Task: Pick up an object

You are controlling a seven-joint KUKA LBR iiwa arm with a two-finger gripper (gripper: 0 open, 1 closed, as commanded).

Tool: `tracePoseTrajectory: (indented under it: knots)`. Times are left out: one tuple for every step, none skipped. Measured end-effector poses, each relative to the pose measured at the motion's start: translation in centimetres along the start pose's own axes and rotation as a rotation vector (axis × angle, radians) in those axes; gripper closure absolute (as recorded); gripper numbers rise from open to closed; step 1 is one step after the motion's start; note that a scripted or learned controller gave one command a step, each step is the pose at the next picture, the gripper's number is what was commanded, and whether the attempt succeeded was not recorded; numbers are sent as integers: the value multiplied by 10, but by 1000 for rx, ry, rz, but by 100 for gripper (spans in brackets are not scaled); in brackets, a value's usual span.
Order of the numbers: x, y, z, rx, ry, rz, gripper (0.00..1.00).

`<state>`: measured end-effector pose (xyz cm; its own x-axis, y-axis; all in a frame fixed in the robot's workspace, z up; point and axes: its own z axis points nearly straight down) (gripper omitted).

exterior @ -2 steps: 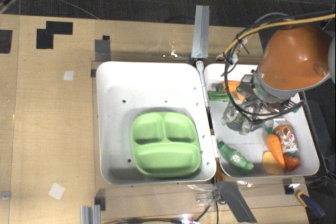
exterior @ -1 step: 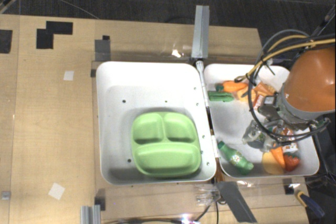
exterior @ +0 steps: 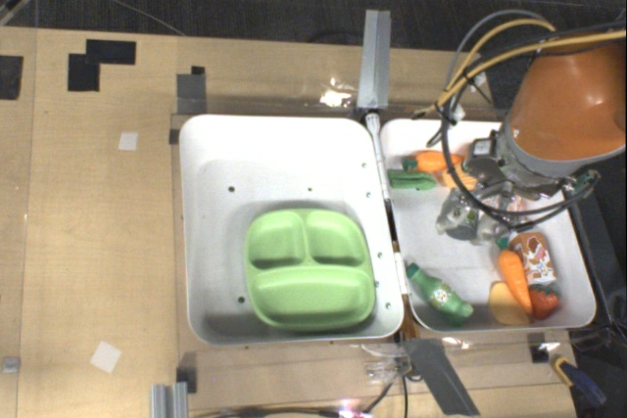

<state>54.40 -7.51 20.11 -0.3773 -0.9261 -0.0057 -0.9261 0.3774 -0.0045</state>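
Orange and bulky, the arm's band [exterior: 573,103] sat nearest the lens, over the top right of the right bin [exterior: 578,308], with black and yellow cables [exterior: 470,64] looping off its left side. Below the band the grey wrist dropped into that bin, and the jaws [exterior: 468,218] showed as a pale, blurred metal shape low over the bin floor near its middle. Whether they were open or closed could not be told, and nothing could be seen held between them.

Several toys lay in the right bin. At the upper left were a carrot [exterior: 431,162] and, touching it just below, a small green piece [exterior: 411,178]. Along the lower edge lay a green bottle [exterior: 439,295], tilted, close to the wall between the bins. At the lower right a second carrot [exterior: 512,276] rested against a printed carton [exterior: 535,258], with a yellow piece [exterior: 506,306] and a red piece [exterior: 545,302] beside them. None of them touched the jaws, as far as could be seen.

The left bin [exterior: 216,162] held a green divided plate [exterior: 310,266] in its lower half, flat on the floor, with three compartments. Both bins stood side by side on the tan bench [exterior: 88,240].
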Motion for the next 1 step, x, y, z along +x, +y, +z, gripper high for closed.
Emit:
tracePoseTrajectory:
  knots:
    - [-56,-84,-7,0,-1,38,100]
